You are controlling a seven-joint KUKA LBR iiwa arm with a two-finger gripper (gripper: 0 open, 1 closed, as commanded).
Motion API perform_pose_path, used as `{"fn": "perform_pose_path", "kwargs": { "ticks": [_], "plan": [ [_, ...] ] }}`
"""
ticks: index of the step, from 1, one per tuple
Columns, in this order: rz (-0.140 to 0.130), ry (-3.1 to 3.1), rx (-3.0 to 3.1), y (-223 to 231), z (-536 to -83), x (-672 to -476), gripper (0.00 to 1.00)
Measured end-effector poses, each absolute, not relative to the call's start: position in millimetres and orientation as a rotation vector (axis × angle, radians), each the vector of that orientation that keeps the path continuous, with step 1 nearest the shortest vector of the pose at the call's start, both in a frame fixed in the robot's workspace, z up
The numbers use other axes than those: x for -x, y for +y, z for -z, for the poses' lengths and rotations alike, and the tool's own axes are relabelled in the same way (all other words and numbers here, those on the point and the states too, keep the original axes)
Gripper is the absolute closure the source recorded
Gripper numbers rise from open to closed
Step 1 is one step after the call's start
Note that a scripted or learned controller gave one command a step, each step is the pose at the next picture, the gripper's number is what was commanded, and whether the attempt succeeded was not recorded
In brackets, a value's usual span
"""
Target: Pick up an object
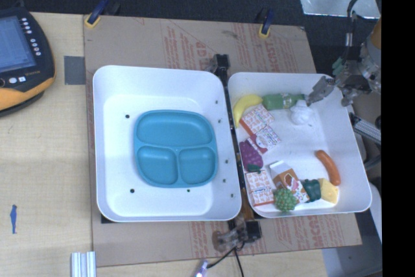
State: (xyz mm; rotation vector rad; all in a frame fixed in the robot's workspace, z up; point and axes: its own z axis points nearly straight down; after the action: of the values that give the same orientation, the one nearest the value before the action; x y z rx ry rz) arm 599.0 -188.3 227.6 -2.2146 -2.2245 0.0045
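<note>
Gripper: the gripper point(332, 91) hangs at the far right corner of the right bin point(347, 139), over its rim; its two grey fingers point(319, 89) are spread wide apart with nothing between them.
Arm: only the wrist shows, coming in from the right edge of the bench, beside the right bin's far corner.
Right bin: it sits on the right half of the cardboard sheet point(194, 42), its left wall touching the left bin point(110, 139).
White crumpled item: the white crumpled item point(301, 115) lies near the bin's far edge, just beside and below the left finger, not touched by it.
Green bottle: the green bottle point(282, 101) lies on its side along the far edge, its end near the left finger.
Banana: the yellow banana point(244, 106) sits in the far left corner, against the green bottle's other end.
Cartons: a red-and-white carton point(260, 126) lies below the banana; another point(260, 187) lies at the near left corner.
Purple item: the purple item point(250, 155) rests against the left wall, between the two cartons.
Sausage: the orange sausage point(329, 166) lies slantwise near the right wall.
Near edge: a broccoli point(284, 199), a small brown box point(290, 180), a dark green piece point(312, 189) and a yellow piece point(329, 192) crowd together here.
Left bin: it holds a blue divided plate point(175, 146) in its middle.
Bench's left edge: a teach pendant point(19, 55) rests at the far left.
</note>
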Motion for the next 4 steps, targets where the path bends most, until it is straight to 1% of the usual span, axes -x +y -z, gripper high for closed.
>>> {"fn": "perform_pose_path", "kwargs": {
  "ticks": [1, 2, 3, 4],
  "plan": [
    [-0.007, -2.224, 2.211, -184.3, -117.2, -526.3, 0.0],
    [0.003, -2.239, 2.221, -208.1, -96.2, -504.8, 0.0],
    [-0.002, -2.244, 2.214, -209.2, -105.7, -504.2, 1.0],
    [-0.001, -2.226, 2.216, -182.9, -214.9, -476.7, 1.0]
  ]
}}
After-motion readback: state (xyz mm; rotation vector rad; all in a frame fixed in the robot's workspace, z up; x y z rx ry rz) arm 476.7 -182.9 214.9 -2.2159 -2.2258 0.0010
